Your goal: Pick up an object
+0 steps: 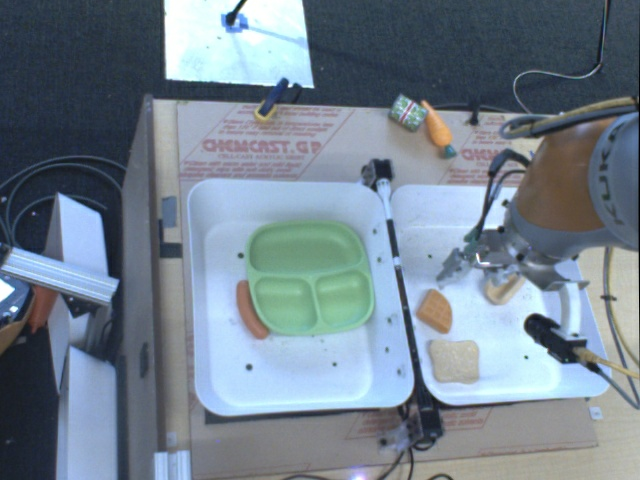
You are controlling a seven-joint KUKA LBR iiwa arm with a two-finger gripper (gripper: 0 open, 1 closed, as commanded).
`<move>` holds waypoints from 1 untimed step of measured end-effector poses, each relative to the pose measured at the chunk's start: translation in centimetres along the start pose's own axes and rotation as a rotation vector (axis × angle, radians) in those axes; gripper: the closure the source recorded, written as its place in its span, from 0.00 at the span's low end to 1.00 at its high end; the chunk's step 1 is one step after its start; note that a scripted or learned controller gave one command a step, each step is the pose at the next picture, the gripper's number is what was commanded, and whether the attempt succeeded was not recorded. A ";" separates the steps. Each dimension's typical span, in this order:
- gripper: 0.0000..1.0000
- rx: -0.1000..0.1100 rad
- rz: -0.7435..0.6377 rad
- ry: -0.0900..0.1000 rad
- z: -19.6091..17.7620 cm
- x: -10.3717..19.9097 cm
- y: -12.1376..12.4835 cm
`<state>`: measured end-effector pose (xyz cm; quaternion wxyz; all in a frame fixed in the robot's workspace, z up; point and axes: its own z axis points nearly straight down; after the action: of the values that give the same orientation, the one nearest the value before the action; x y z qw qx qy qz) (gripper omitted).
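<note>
The gripper (462, 262) hangs with fingers apart, holding nothing, above the orange wedge (435, 310); reaching, I judge, so next lower and close.

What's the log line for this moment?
gripper: over right bin | holding: unclear | nearest: orange wedge | toast: untouched

Dark carpet floor (80, 58) surrounds bench. Bench top (300, 138) — brown board with red printed lettering, pale wooden rim along left edge. White sheet (235, 28) lies on floor beyond bench's far edge. Black cables (40, 183) coil at left — white boxes (75, 268) beside them. Lighting even, soft.
</note>
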<state>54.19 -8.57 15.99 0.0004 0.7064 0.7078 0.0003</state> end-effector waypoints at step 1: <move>0.00 -0.008 -0.001 0.004 7.1 0.0 0.0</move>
<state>54.25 -8.57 8.90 0.0018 0.7059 0.7083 0.0042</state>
